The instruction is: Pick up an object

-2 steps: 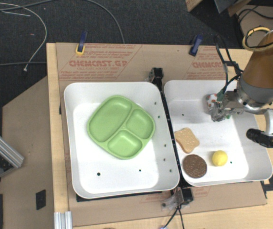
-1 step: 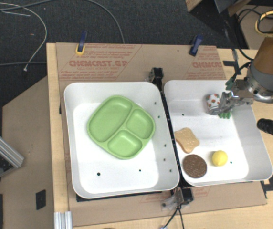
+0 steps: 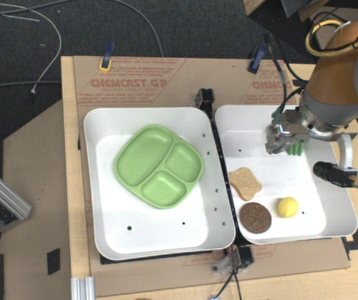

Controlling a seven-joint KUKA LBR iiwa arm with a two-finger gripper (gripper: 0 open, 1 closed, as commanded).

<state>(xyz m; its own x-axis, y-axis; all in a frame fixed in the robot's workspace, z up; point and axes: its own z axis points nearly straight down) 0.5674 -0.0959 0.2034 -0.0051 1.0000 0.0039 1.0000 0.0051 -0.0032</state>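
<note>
Gripper: the grey two-finger gripper (image 3: 283,141) hangs low over the upper part of the right-hand shallow white plastic bin (image 3: 342,227); whether it is spread or closed cannot be told from above.

At the gripper: a small green object (image 3: 296,148) shows just beside its tip, partly hidden; whether it is grasped or merely lying against the tool cannot be told.

Arm: the grey arm with the orange band (image 3: 332,74) reaches in from the right, above that bin.

Same bin, nearer edge: a tan slice of toy bread (image 3: 245,183), a round dark-brown cookie-like disc (image 3: 255,217) just below it, and a small yellow lemon-like ball (image 3: 288,207) near the disc. All three rest on the bin floor, apart from the gripper.

Left bin: the other white bin (image 3: 104,230) holds a light-green three-compartment plastic plate (image 3: 159,165), lying flat, well apart from the gripper.

Progress: nothing is visibly lifted. By the look of it, the grasp is at most under way; securing and raising an object remains.
</note>
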